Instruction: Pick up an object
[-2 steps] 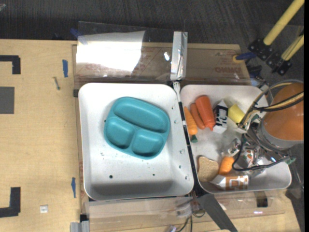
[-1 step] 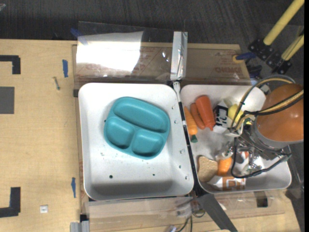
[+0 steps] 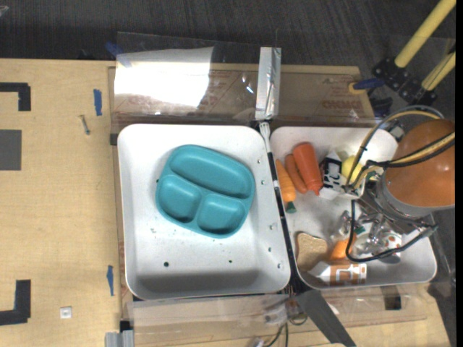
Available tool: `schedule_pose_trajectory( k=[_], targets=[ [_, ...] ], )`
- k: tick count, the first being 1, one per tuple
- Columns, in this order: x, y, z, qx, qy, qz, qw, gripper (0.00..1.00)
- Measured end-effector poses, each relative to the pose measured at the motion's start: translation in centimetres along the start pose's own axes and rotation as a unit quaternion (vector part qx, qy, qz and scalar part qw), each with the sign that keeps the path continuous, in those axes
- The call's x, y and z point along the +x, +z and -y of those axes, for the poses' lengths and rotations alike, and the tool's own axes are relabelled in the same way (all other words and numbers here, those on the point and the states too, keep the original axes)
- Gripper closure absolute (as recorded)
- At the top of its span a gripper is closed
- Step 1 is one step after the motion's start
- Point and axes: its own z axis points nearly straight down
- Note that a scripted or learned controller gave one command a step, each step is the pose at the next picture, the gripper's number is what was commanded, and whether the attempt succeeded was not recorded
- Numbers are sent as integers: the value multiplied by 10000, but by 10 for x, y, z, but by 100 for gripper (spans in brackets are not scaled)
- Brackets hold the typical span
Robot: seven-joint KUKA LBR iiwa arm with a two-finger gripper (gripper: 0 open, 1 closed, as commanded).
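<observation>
The right bin [image 3: 427,266] holds several small items. Two orange carrot-like pieces [image 3: 305,166] lie at its far left, the thinner one [image 3: 284,181] along the bin wall with a green tip. A tan bread slice [image 3: 311,249] lies near the front left, with a small orange piece [image 3: 338,250] beside it. An orange and white cylinder [image 3: 346,273] lies at the front edge. My gripper [image 3: 359,233] hangs low over the middle of this bin, just right of the small orange piece, under the orange wrist band [image 3: 427,165]. Cables hide its tips.
The left bin [image 3: 137,251] carries a teal divided plate [image 3: 205,189]. A black and white item [image 3: 331,173] and a yellow object [image 3: 351,169] lie in the right bin near the wrist. A ridge [image 3: 275,194] separates the bins. Yellow bars [image 3: 432,20] stand at the top right.
</observation>
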Motion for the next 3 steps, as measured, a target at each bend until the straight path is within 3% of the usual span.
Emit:
schedule_pose_trajectory(
  k=[1,2,3],
  targets=[
    [-25,-152,45,-38,1124,-59,9936,100],
    [8,-83,31,-120,-1918,-61,9813,100],
    [-32,-134,4,-79,-1799,-40,9837,100]
  ],
)
